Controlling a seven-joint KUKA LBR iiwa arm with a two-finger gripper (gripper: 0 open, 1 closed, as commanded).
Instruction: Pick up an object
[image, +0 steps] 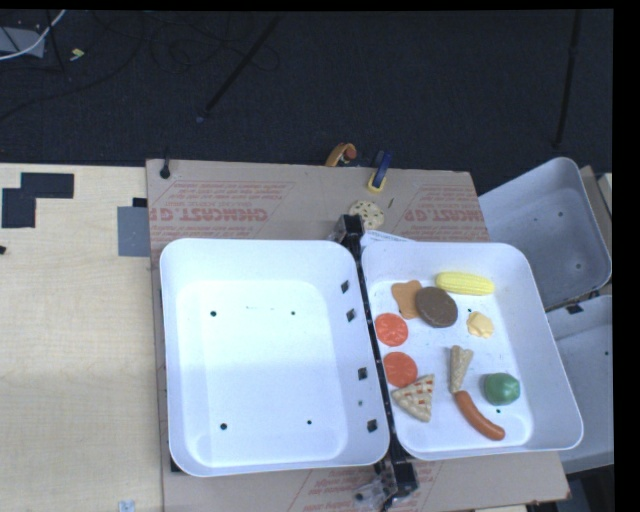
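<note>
Tool state cannot be told from this view. Two white bins sit side by side on a brown cardboard sheet (250, 205) over the pale wooden table (70, 340).

All the candidate objects lie in the right bin (535, 340):
- **Far side:** a yellow corn cob (464, 284).
- **Just nearer:** a brown round patty (436, 307), touching a tan piece (405, 297) on its left. A small pale yellow piece (480, 324) lies just to its right.
- **Left wall:** two red-orange discs, one farther (391, 329) and one nearer (400, 369).
- **Near side:** a pizza wedge (415, 397) next to a tan cone (459, 367). A green lump (500, 388) and a reddish sausage (479, 415) lie towards the near right corner.

The left bin (260, 360) is beside it. A cookie (366, 214) rests on the cardboard, just beyond where the bins meet.
</note>
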